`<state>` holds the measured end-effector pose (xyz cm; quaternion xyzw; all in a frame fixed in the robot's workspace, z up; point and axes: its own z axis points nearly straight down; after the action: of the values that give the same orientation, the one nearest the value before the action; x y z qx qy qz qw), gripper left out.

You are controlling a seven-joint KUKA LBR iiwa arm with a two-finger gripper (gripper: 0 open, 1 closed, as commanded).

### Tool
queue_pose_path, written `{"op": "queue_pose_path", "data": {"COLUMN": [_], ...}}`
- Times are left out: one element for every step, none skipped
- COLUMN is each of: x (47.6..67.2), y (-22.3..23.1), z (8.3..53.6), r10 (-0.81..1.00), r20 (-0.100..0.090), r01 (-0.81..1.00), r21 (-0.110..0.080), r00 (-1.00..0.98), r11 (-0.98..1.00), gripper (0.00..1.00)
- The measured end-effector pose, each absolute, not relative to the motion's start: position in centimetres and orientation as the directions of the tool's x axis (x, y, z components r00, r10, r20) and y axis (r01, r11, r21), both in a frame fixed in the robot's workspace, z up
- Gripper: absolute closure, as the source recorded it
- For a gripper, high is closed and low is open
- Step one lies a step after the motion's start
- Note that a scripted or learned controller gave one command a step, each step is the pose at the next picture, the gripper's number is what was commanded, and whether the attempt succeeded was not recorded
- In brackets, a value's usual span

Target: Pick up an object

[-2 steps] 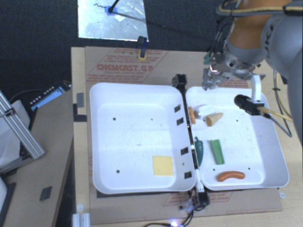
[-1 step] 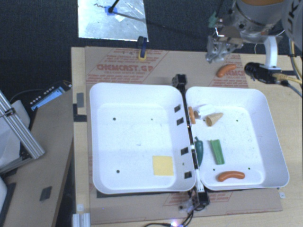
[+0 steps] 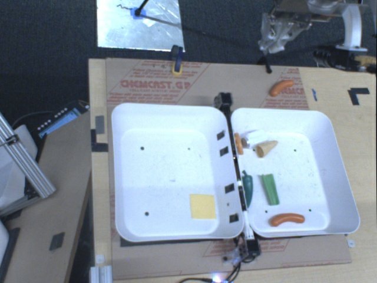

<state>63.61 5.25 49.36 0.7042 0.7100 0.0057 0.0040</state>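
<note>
Tool [image 3: 275,39] high above sausage [image 3: 281,88] outside right bin [image 3: 339,158].

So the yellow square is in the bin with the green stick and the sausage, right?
Not quite. The camera view shows the yellow square lying alone in the left bin. The green stick and the sausage are together in the right bin, as you said.

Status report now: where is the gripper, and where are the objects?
Gripper above the bench's far edge, outside both bins. Sausage, green stick, cone in right bin. Yellow square in left bin.
</note>
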Motion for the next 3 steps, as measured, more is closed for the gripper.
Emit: {"op": "queue_pose_path", "data": {"x": [61.6,61.6,66.9], "y": [8.0,14.2,18.6], "z": [53.9,39.5,39.5], "r10": [1.000,1.000,1.000], "r20": [0.002,0.001,0.002], "r01": [1.000,1.000,1.000], "r21": [0.008,-0.012,0.002], "r00": [-0.007,-0.008,-0.007], "r11": [0.007,0.008,0.007], "gripper": [1.00,1.00,1.00]}}
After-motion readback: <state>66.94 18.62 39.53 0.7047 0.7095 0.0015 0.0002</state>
